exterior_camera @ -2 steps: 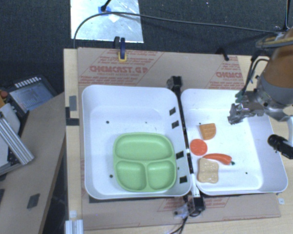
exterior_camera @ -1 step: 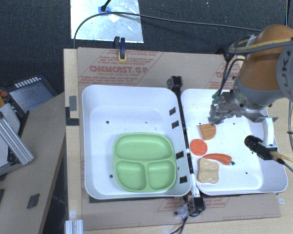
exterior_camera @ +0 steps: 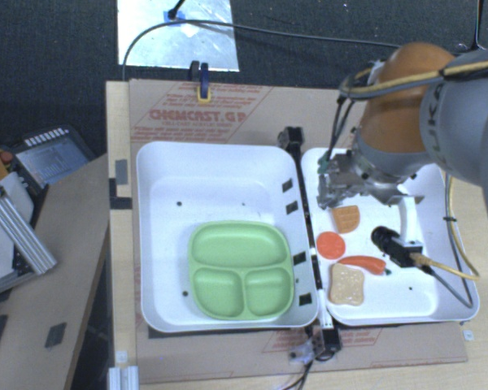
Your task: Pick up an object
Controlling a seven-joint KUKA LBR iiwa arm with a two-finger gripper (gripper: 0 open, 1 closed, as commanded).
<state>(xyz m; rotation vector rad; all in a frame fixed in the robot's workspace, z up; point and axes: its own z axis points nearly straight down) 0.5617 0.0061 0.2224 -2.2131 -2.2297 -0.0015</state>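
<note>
Camera view showed my claw (exterior_camera: 332,192) low in the right bin (exterior_camera: 439,299), near the orange piece (exterior_camera: 346,218), presumably targeting it. Whether it gaped, I couldn't tell.

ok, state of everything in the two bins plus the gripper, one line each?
Two-finger gripper: low over the right bin's upper left, fingers unclear.
Green three-compartment plastic tray: flat in the left white bin, nothing in it.
Orange wedge-shaped piece: lying just below the gripper.
Red round disc: flat.
Red-orange long piece: lying flat.
Tan toast slice: flat, right white bin.
</note>
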